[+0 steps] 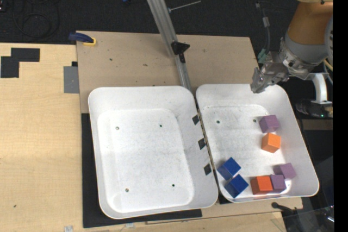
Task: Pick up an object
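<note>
Camera view, near edge first: the right bin (247,103) holds all the blocks. Nearest, along its near rim, sit a red-brown block (262,185) touching a small purple block (278,182), with two blue blocks (232,175) to their left and another purple block (286,171) just behind. Farther in lie an orange block (271,142) and a purple cube (269,123). Farthest, the gripper (260,83) hangs at the bin's far right rim, carrying nothing; whether its jaws are apart I cannot tell. Nothing is lifted yet, so the whole pick remains. The purple cube lies nearest the gripper, a little nearer the camera.
</note>
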`<state>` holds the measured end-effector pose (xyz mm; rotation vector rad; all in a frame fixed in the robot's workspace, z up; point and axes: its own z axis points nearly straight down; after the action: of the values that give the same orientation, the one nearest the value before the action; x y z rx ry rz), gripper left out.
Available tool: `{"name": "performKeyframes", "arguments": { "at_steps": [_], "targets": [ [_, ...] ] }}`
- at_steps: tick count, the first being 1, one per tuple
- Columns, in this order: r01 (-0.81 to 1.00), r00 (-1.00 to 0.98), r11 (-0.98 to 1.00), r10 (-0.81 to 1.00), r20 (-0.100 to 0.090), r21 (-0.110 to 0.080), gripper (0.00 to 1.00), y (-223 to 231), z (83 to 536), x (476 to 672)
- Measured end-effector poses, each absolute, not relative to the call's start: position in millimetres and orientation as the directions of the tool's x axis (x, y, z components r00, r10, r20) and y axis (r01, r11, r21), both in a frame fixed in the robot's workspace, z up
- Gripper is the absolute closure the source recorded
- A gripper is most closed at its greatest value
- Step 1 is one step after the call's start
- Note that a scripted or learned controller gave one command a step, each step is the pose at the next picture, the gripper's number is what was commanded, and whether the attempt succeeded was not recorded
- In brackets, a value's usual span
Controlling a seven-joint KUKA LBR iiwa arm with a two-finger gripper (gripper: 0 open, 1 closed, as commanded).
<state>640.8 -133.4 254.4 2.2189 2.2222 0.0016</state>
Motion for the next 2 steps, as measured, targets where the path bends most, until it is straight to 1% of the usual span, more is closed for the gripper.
{"name": "performKeyframes", "arguments": {
  "at_steps": [1,2],
  "targets": [
    [1.0,-0.003,0.003,1.0,0.002,-0.005,1.0,-89,240,620.7],
    [1.0,-0.004,0.004,1.0,0.003,-0.006,1.0,-42,227,602.8]
  ]
}}
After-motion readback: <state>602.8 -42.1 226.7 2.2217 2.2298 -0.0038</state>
